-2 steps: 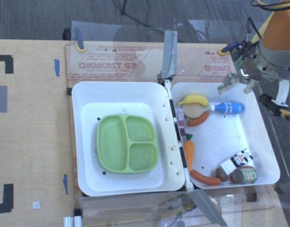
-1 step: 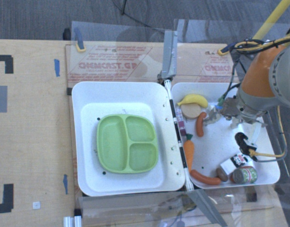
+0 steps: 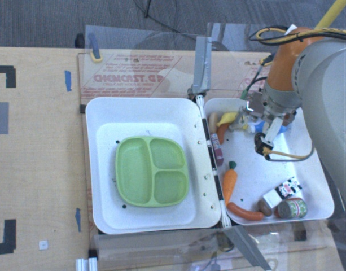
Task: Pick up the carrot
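1. Your pincer [image 3: 253, 117] hangs over the far part of the right bin [image 3: 316, 168], below the arm's orange band; from this angle you cannot tell whether it is open or closed, and nothing shows gripped in it.
2. The carrot [image 3: 230, 185] lies in the same bin, near its left wall, green top pointing away from you and orange tip toward the near edge. It sits well apart from the pincer.
3. Just beside the carrot's tip you see a red-orange sausage-shaped piece [image 3: 246, 213] lying along the near wall.
4. In the near right corner stand a can with a green label [image 3: 292, 209], a small brown thing [image 3: 266, 208] and a white block with black patches [image 3: 280, 193], all close together.
5. A yellow banana-like piece [image 3: 226, 118] lies in the far left corner, near the pincer.
6. The left bin [image 3: 99, 117] holds a green divided plate [image 3: 152, 171], lying flat at its middle.
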Available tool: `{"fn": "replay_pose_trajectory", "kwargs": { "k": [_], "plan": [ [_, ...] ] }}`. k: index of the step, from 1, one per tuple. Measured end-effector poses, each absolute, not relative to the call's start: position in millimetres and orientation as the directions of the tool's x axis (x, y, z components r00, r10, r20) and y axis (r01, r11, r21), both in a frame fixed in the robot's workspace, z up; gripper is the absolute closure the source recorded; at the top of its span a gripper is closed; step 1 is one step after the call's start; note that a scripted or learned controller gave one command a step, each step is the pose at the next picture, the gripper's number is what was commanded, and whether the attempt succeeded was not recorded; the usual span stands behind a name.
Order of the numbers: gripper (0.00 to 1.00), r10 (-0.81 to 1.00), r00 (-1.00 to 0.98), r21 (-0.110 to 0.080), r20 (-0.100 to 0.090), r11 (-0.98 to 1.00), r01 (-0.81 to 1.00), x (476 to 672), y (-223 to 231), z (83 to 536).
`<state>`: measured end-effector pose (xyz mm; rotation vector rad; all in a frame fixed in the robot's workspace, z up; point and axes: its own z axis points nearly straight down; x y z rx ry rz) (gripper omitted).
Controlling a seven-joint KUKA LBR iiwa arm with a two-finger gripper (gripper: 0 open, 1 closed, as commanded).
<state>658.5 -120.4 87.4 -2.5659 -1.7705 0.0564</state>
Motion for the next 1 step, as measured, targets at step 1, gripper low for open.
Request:
{"fn": "replay_pose_trajectory", "kwargs": {
  "k": [1],
  "plan": [
    [0.00,0.953,0.304,-0.002,0.000,-0.304,0.953,525.3,-133.8,85.7]
  ]
}}
